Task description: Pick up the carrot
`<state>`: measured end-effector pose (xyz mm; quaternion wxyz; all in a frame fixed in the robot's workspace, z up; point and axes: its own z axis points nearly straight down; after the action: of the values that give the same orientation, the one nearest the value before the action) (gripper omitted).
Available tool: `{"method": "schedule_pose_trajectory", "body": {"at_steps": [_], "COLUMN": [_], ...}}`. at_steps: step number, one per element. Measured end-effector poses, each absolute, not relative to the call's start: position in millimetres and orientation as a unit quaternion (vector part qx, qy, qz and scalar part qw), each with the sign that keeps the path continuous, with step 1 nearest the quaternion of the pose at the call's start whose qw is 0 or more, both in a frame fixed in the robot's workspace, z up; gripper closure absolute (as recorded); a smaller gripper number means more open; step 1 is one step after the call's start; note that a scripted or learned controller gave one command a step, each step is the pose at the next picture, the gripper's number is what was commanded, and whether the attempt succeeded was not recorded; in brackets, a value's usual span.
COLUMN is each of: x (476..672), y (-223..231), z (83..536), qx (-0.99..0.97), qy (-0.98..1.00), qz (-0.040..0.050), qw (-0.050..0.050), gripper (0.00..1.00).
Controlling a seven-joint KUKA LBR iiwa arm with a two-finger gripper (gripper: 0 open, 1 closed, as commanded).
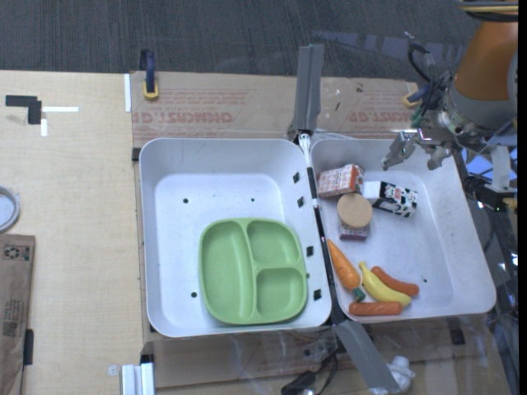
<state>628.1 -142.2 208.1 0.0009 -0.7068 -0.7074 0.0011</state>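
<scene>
The carrot (342,263), orange with a small green end, lies slantwise in the right bin (461,245) against its left wall, near the front. My gripper (417,155) hangs over the far part of that bin, well behind and to the right of the carrot. Its fingers (398,152) stand open with nothing between them. The arm's orange band (487,52) rises above it at the upper right.
Next to the carrot lie a yellow banana (380,287) and two red sausages (397,281). Behind it are a round tan disc (355,211), a reddish carton (339,179) and a black-and-white carton (396,198). The left bin (165,220) bears a green divided plate (253,271).
</scene>
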Motion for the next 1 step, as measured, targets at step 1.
{"method": "schedule_pose_trajectory", "body": {"at_steps": [1], "x": [609.5], "y": [-180.2], "z": [239.5], "qx": [-0.719], "qy": [-0.695], "qz": [0.0008], "qw": [0.0], "gripper": [0.0]}}
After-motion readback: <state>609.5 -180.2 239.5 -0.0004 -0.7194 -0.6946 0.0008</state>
